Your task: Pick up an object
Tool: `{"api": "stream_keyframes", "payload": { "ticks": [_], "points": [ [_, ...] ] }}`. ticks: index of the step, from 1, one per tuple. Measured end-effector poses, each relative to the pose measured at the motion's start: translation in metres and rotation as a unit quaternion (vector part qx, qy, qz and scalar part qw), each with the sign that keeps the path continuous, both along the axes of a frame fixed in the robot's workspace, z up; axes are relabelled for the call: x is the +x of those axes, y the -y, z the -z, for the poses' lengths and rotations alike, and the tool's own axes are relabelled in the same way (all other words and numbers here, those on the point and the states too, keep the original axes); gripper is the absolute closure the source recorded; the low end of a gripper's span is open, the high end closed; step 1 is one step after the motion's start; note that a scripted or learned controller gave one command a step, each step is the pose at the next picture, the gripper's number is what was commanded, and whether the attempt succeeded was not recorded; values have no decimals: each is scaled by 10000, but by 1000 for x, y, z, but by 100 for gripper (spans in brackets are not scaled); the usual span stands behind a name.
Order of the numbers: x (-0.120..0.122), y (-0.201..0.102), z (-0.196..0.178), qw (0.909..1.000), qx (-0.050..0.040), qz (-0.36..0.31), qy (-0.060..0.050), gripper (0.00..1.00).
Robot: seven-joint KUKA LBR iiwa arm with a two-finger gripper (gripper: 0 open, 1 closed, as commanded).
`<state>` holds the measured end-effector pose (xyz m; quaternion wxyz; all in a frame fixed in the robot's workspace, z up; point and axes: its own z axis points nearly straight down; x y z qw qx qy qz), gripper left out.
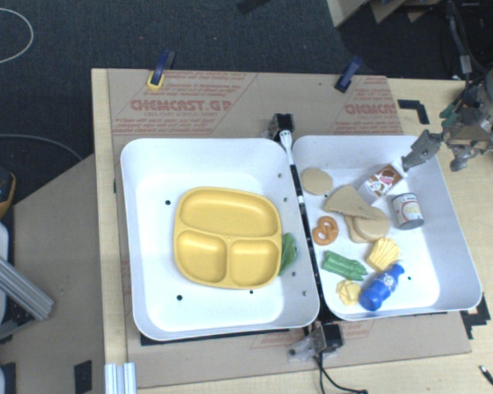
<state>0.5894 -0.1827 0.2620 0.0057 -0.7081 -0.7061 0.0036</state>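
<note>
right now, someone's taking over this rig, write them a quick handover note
Gripper: open, holding nothing, over the right bin's far right corner.
Objects: the small can, pretzel, green pepper, blue bottle and other toy food lie in the right bin. The yellow divided plate lies in the left bin.
Done: nothing picked.
Left: descend, grasp one object, lift.

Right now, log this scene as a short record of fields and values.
left bin: shallow white bin holding a yellow three-compartment plastic tray; green piece at the tray's right edge
right bin: shallow white bin with blue bottle, small can, pretzel, green pepper-like toy
gripper: above the right bin's far right corner, holding nothing visible
</note>
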Motion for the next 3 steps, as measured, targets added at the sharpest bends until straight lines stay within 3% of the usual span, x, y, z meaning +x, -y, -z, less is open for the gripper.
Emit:
{"api": "stream_keyframes", "payload": {
  "ticks": [1, 3],
  "points": [
    [2, 0, -7, 10000, -14, -15, 63, 0],
    [4, 0, 100, 10000, -2, -13, 28, 0]
  ]
}}
